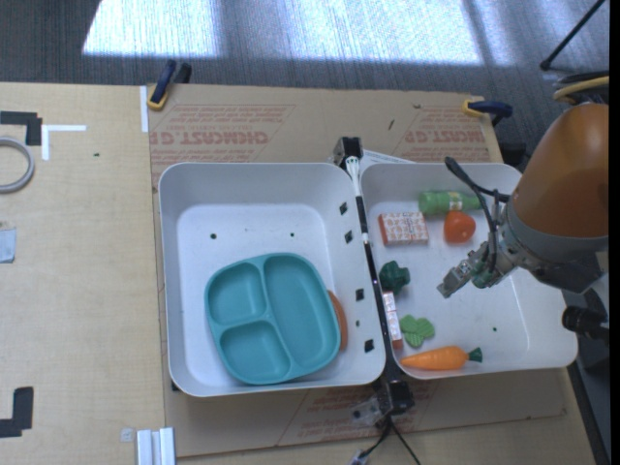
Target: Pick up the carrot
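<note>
The carrot point(438, 358), orange with a green stem end pointing right, lies flat along the front wall of the right bin point(542, 352). My gripper point(465, 275) hangs over the middle of that bin, above and slightly right of the carrot, well apart from it. Nothing shows in its grasp. The grey arm with its orange band comes in from the right and covers the bin's right side.
The right bin also holds a green cylinder point(448, 201), an orange-red ball point(459, 228), a red box point(403, 228), a broccoli piece point(393, 277), a green leaf point(417, 330) and a thin packet point(390, 313). A teal divided plate point(273, 316) lies in the left bin point(194, 221).
</note>
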Robot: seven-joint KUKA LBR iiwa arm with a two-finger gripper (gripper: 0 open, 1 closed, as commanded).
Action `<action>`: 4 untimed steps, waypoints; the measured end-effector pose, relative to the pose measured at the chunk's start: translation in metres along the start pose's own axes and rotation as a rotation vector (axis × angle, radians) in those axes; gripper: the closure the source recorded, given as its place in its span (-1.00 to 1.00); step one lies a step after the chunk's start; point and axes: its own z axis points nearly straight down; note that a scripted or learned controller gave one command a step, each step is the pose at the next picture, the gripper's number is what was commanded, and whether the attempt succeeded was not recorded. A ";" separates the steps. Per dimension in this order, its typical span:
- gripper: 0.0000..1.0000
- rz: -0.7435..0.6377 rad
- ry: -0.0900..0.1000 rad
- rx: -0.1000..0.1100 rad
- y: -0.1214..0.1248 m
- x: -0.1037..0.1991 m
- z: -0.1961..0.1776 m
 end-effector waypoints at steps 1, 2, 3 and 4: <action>1.00 0.323 0.002 0.003 0.024 0.044 0.022; 1.00 0.614 0.001 0.003 0.011 0.020 0.007; 1.00 0.877 0.000 0.005 -0.033 -0.056 -0.023; 1.00 1.091 0.002 0.009 -0.012 -0.016 0.099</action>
